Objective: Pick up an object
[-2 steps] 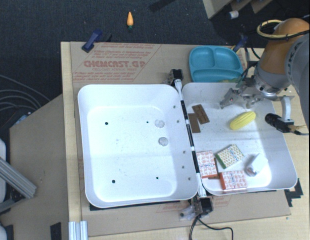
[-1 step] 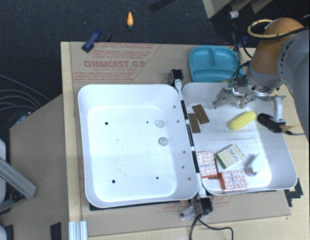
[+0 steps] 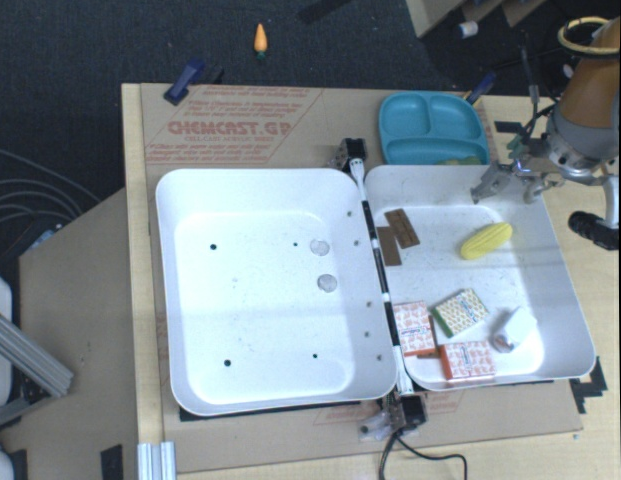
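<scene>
Two bins (image 3: 190,208); one corn cob (image 3: 486,240); two brown blocks (image 3: 396,236).

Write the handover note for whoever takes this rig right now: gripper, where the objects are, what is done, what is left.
Gripper: over the right bin's far edge, nothing between its fingers.
Objects, all lying in the right bin: yellow corn near the middle, two brown blocks by the left wall, three small patterned boxes toward the near side, a small pale object at near right.
Left bin: holds none of them.
Done: nothing picked.
Left: descend on one object, grasp, lift. The corn lies nearest.
</scene>
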You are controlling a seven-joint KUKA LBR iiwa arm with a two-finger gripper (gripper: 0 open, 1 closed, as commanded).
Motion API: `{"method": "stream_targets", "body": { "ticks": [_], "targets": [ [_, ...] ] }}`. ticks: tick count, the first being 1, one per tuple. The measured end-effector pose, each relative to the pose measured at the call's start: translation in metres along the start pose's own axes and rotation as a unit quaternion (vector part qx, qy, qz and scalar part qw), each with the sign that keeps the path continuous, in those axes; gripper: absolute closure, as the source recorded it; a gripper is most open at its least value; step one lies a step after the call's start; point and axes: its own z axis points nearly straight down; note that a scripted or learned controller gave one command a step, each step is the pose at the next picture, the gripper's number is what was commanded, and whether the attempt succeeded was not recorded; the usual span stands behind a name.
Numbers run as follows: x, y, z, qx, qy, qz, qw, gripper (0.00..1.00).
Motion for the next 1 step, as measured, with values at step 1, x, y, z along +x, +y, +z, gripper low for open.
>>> {"method": "stream_targets", "body": {
  "ticks": [1],
  "targets": [
    [0.0466,-0.0007,0.0428,0.002,0.001,0.0,1.0,0.0]
  ]
}}
